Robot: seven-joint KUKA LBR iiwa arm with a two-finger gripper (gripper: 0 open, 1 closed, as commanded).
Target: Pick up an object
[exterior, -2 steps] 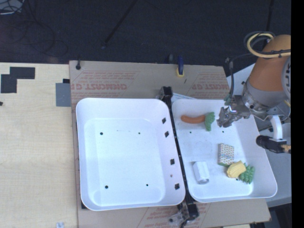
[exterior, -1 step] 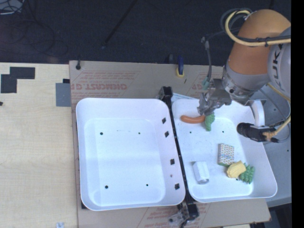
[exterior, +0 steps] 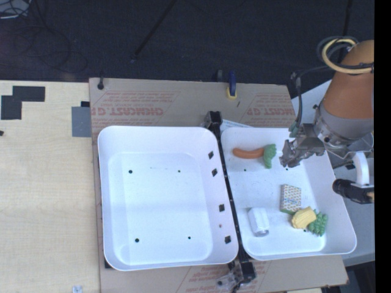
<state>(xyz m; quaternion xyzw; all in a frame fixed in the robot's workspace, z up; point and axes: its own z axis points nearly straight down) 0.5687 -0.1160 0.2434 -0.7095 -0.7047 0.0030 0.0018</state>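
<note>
Where the right bin [exterior: 342,240] holds it, an orange carrot [exterior: 252,153], green-topped.

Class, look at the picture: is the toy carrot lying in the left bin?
No, the carrot lies in the right bin, near its far edge.

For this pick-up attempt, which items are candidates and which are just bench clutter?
Job:
gripper
toy carrot
patterned block
toy corn
white cylinder
right bin

Lying about:
left bin
cardboard sheet
blue clamp
</note>
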